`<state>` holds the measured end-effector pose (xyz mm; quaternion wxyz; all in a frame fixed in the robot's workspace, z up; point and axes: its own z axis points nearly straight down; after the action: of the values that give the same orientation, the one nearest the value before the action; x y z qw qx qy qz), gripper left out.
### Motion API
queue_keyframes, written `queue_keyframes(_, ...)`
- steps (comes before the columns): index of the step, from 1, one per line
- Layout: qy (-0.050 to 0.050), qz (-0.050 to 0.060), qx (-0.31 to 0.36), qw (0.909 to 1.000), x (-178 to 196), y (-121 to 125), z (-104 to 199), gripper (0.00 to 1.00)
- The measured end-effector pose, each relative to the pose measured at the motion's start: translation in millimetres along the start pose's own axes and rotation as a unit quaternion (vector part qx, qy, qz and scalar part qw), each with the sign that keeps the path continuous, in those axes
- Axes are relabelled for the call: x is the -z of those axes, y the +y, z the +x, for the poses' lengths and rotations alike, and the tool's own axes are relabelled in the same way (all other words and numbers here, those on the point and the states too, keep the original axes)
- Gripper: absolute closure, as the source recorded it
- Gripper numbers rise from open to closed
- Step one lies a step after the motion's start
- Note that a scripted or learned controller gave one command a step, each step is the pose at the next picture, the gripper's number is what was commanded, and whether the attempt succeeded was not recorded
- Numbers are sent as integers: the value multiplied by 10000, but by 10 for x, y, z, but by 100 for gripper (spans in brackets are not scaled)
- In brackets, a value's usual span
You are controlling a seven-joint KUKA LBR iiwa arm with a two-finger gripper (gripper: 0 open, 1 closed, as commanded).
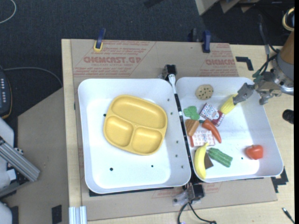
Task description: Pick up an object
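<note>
A wooden table carries two shallow white bins side by side. The left bin holds a yellow plate with three compartments, sitting near its centre.

The right bin holds a scatter of toy food. At its 11 o'clock sits a round tan cookie with dark chips. Near the centre lie a green leafy piece, an orange carrot wedge, a long red pepper and two small red-and-white packets. At 7 o'clock a yellow banana curves beside a green pickle-like piece. At 4 o'clock sits a red tomato, apart from the rest.

At 1 o'clock in the right bin lies a small yellow corn cob, slanted, its upper end at the tip of the hand. The grey hand reaches in from 3 o'clock; whether it is spread or pinching the cob cannot be told from this angle.
</note>
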<state>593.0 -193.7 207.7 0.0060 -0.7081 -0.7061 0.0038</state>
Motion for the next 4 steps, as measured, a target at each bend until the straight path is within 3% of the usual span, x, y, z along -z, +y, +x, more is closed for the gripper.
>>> queue_keyframes(1, -16, -71, 15, 10000, 83, 30, 3, 0)
queue_keyframes(3, -6, -41, 11, 10000, -935, -81, -154, 0)
queue_keyframes(4, -8, -45, 17, 10000, -1250, -81, -147, 0)
